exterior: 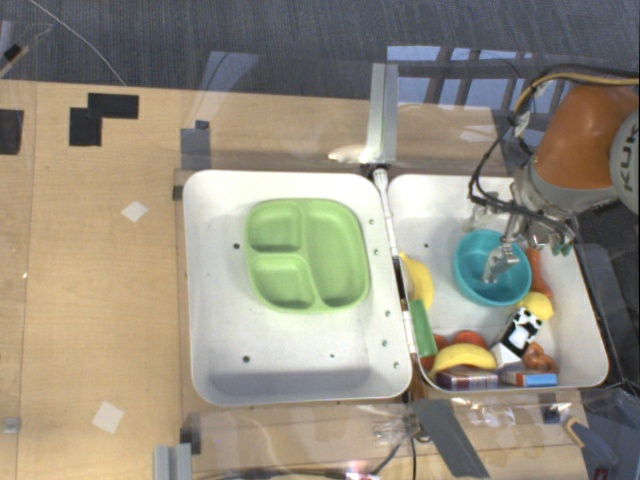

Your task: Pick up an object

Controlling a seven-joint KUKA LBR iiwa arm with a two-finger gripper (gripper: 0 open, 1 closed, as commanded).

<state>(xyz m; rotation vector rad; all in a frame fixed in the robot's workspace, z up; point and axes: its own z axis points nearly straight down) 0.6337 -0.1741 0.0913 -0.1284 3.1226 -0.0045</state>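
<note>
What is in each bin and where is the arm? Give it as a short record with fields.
left bin: green divided plate
right bin: teal bowl, banana, green stick, black-and-white toy, small items crowded at the near end
arm: over the right bin
gripper: down in the teal bowl
grasp: cannot tell

No text, label, brand, number or sign is legible anywhere on the bench or bins.
</note>
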